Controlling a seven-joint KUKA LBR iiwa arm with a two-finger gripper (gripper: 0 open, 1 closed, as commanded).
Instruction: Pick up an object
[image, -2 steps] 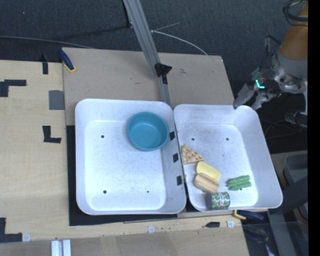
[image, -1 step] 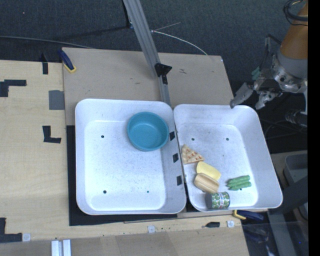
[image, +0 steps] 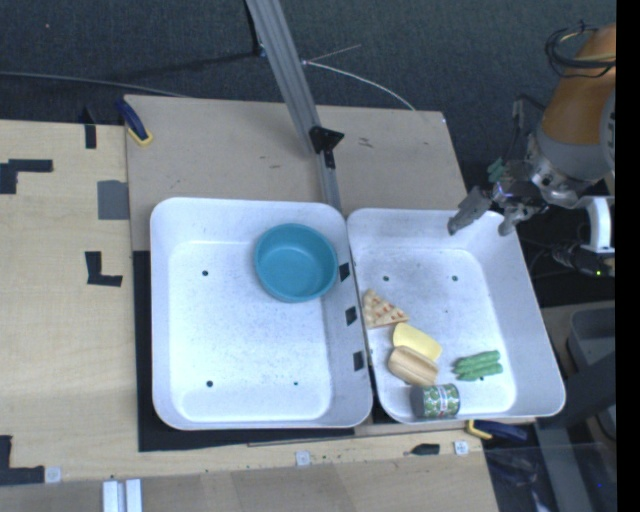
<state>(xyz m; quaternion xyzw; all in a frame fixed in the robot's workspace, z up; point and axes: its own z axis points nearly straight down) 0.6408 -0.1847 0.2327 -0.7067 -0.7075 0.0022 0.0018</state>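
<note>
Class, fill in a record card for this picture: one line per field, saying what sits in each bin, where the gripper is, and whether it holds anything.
left bin: blue bowl, near the back right corner
right bin: waffle piece, yellow block, bread roll, green vegetable, small can, all at the front
gripper: open, above the right bin's back right corner
held: nothing
</note>
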